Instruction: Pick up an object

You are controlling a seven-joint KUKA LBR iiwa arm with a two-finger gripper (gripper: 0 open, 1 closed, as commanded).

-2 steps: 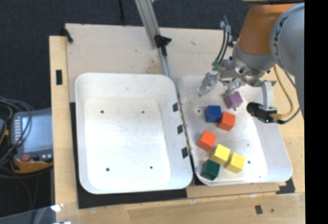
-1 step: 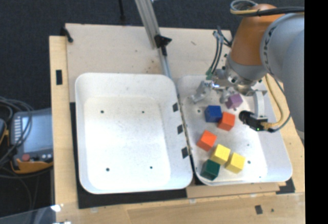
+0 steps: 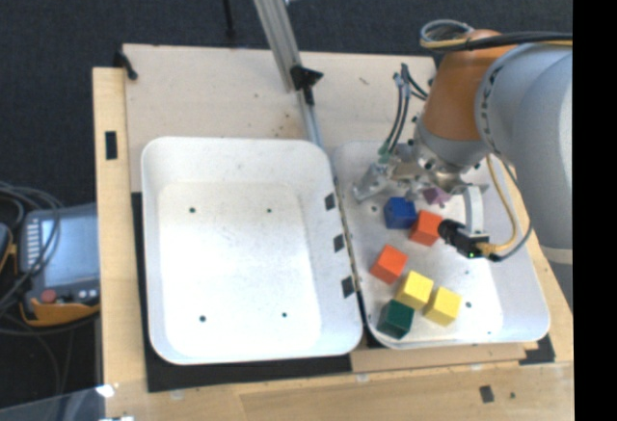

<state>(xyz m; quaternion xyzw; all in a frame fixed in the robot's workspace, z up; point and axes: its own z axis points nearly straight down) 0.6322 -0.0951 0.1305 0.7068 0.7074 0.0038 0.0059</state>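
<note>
White plastic forms both bins, and every block is gathered in the right bin, beside the left bin. Seven blocks can be counted there: one blue block, two orange blocks, two yellow blocks, one green block, and a small purple block partly hidden under the wrist. The gripper is hung low at the bin's far end, just above the blue block, presumably so that a block from this cluster can be reached. Nothing is seen held, and whether the gripper is spread or closed cannot be told.
</note>
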